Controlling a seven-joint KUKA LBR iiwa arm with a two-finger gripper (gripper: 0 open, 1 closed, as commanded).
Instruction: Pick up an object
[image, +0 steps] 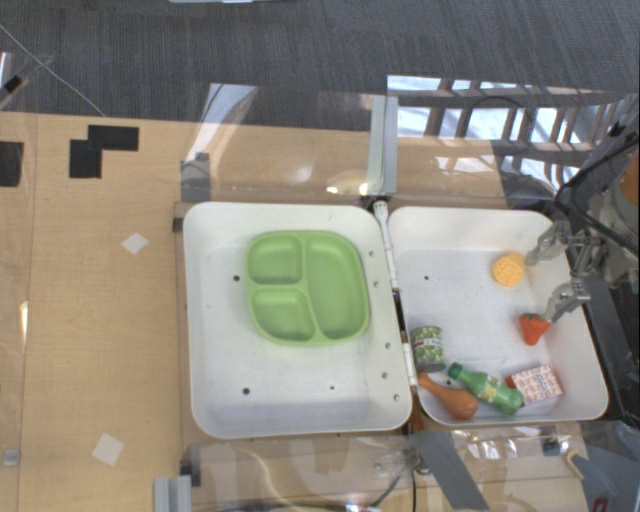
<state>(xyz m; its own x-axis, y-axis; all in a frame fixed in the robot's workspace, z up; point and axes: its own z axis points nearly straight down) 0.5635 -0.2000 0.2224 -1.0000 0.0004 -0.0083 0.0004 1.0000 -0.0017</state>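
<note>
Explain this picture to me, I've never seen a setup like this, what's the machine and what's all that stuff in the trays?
One camera looks down at a slant on a bench with two shallow white bins. The left bin holds a green divided plate. The right bin holds toy groceries: a yellow round piece, a red piece, a green can, a green bottle, a brown drumstick shape and a small red-and-white box. At the right edge a robot arm's pincer hangs open above that bin, holding nothing.
</note>
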